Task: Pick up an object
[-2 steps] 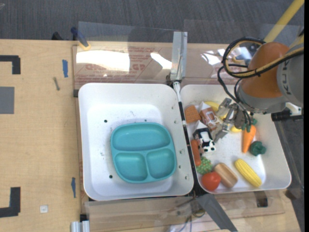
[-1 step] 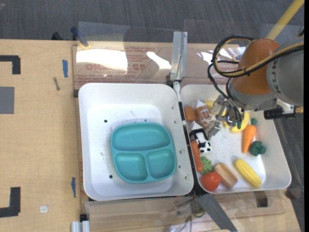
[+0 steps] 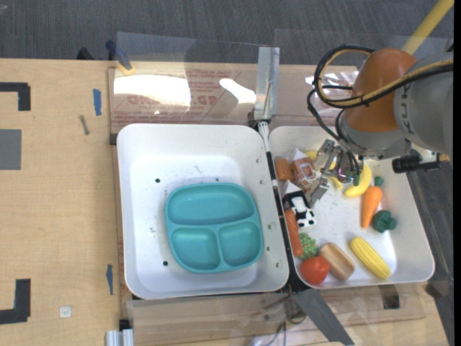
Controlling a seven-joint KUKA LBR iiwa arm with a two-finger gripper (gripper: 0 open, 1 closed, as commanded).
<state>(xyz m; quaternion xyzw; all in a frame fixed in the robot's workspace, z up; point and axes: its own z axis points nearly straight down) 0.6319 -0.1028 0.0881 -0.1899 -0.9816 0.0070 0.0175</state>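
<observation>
My gripper (image 3: 330, 170) hangs over the upper left part of the right bin (image 3: 418, 245), below the orange band of the arm. Directly beside and partly under it lies a brown-and-white snack packet (image 3: 302, 171). A yellow banana (image 3: 359, 182) and an orange carrot (image 3: 370, 203) lie just to its right. No object can be seen lifted with the gripper.
The right bin also holds a broccoli floret (image 3: 384, 221), a corn cob (image 3: 369, 257), a bread roll (image 3: 338, 261), a tomato (image 3: 314, 269), green grapes (image 3: 308, 246) and a black-and-white toy (image 3: 303, 212). A teal divided plate (image 3: 214, 225) sits in the left bin (image 3: 137, 157).
</observation>
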